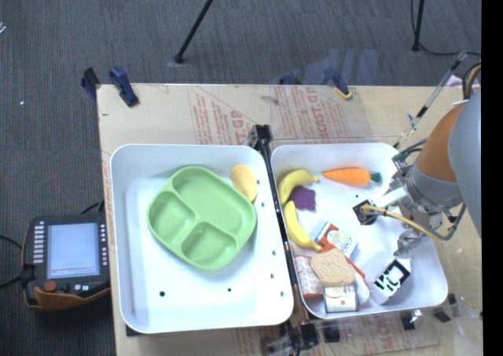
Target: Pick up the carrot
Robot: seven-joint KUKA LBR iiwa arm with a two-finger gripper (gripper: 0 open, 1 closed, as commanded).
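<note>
The carrot (347, 177), orange with a small green tip pointing right, lies on its side near the back of the right bin (369, 148). Nothing touches it. My gripper (405, 244) hangs over the right side of that bin, below the grey wrist and orange band, well to the front right of the carrot. The space between the carrot and the gripper is bare white floor.
Two bananas (293, 203) and a purple piece (305, 199) lie left of the carrot. Cartons (336, 240), a bread slice (332, 268) and a black-and-white item (391, 278) fill the front of the bin. The left bin (126, 189) holds a green divided plate (203, 217) and a yellow fruit (244, 181).
</note>
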